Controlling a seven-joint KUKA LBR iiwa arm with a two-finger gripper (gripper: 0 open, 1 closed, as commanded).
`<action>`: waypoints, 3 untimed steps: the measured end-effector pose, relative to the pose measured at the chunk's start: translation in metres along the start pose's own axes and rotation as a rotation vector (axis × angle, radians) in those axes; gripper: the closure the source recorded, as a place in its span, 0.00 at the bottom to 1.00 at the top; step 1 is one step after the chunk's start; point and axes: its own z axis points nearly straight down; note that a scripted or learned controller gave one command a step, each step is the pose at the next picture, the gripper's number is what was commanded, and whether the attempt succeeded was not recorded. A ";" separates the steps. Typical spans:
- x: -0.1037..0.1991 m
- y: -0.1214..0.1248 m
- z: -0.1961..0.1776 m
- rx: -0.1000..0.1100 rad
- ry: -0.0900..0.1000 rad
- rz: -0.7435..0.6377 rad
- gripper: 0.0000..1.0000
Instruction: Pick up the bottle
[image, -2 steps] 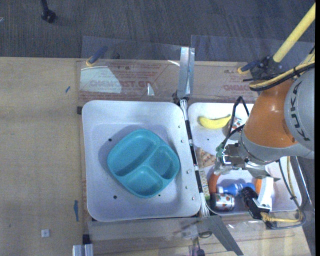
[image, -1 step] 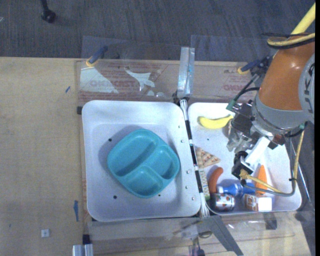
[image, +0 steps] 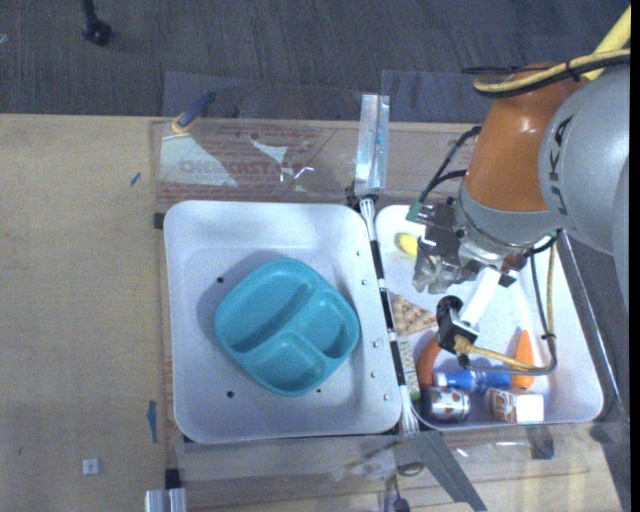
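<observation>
Grey two-finger gripper (image: 440, 272) over right white bin (image: 580, 330), jaw state impossible to tell. Blue-capped bottle (image: 475, 380) lying near front wall. Teal divided plastic tray (image: 287, 325) in left white bin (image: 190, 300).

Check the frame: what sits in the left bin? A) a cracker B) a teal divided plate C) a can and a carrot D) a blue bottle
B: the teal divided plate lies alone in the left bin; the small items are piled in the right bin under the arm.
</observation>
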 end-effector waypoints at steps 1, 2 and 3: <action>0.040 -0.022 0.019 0.000 0.000 0.090 1.00; 0.055 -0.032 -0.024 -0.002 0.001 0.673 1.00; 0.081 -0.026 -0.018 -0.004 0.004 0.933 1.00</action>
